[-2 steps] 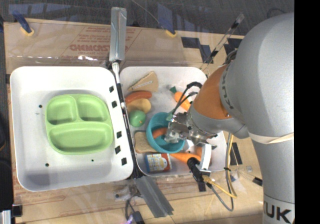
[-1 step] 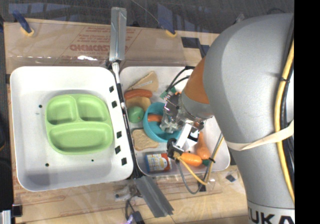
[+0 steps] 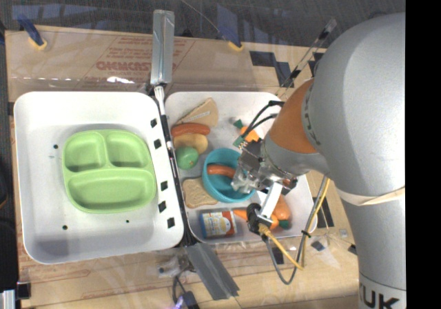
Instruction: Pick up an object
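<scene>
Bench: two white bins side by side, a green divided plate (image 3: 109, 170) in the left one.
Landmark: blue bowl (image 3: 222, 182) in the right bin (image 3: 256, 102).
Gripper (image 3: 242, 182): over the bowl's right rim; whether it is open or closed, I cannot tell.
Object: orange sausage (image 3: 220, 170) inside the bowl, just left of the gripper, long axis left-right.
Neighbours: green ball (image 3: 187, 157) left of the bowl, toast (image 3: 196, 194) at its lower left.

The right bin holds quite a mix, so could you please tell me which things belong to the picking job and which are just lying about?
Job in hand:
- end effector, low over the blue bowl
- hot dog in that bowl
- right bin

Lying about:
- green divided plate in the left bin
- jar
- bread slice
</scene>
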